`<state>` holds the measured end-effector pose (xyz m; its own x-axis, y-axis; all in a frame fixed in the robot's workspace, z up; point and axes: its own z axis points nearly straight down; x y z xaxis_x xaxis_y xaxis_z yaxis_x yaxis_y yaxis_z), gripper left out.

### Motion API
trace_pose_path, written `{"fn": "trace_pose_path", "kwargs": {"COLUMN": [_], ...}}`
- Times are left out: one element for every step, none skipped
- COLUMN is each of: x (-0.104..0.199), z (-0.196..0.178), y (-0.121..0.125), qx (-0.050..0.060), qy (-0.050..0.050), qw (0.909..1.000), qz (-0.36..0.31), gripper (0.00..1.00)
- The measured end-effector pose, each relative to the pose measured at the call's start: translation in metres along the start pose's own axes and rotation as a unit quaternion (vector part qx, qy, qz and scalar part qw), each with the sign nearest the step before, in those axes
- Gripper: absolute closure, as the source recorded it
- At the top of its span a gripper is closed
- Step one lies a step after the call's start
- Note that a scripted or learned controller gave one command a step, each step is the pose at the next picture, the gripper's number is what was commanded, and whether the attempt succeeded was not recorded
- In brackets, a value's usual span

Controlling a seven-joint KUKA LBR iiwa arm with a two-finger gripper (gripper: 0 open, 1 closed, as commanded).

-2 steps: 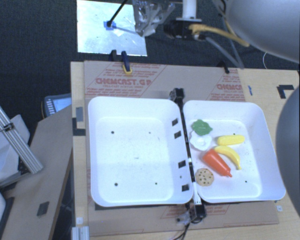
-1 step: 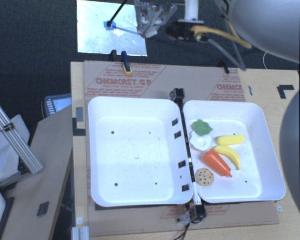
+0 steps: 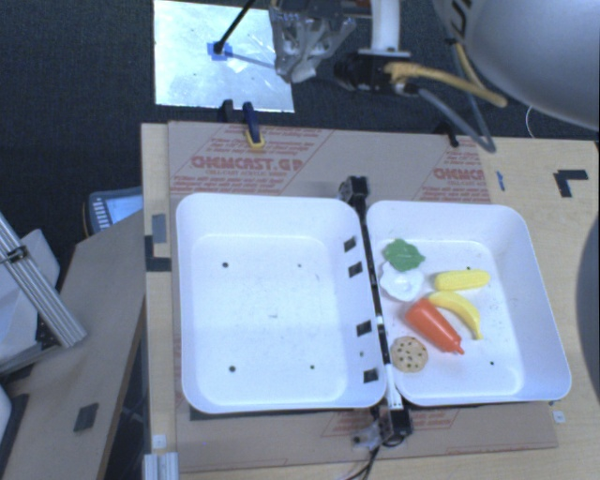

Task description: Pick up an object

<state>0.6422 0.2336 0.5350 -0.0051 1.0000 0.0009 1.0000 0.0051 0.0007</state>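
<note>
Meanwhile, the gripper (image 3: pixel 302 47) hangs high, its opening impossible to judge, far from the glossy orange plastic carrot (image 3: pixel 434 325) below it, likely light, rigid, slippery, best pinched mid-body.

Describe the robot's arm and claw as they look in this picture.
The arm is a broad, smooth, pale grey rounded shell, blurred because it is close to the camera. A yellow cable and dark grey hoses run from it to a black fitting beside a white cylindrical section. The claw is bare silvery metal. No markings are legible.
</note>
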Motion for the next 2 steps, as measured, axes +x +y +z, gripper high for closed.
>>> {"fn": "trace_pose_path", "kwargs": {"x": [0.000, -0.047], "z": [0.000, 0.000], "y": [-0.010, 0.024], "qx": [0.000, -0.001], "qy": [0.000, -0.001], "qw": [1.0000, 1.0000], "qz": [0.000, 0.003], "gripper": [1.00, 1.00]}}
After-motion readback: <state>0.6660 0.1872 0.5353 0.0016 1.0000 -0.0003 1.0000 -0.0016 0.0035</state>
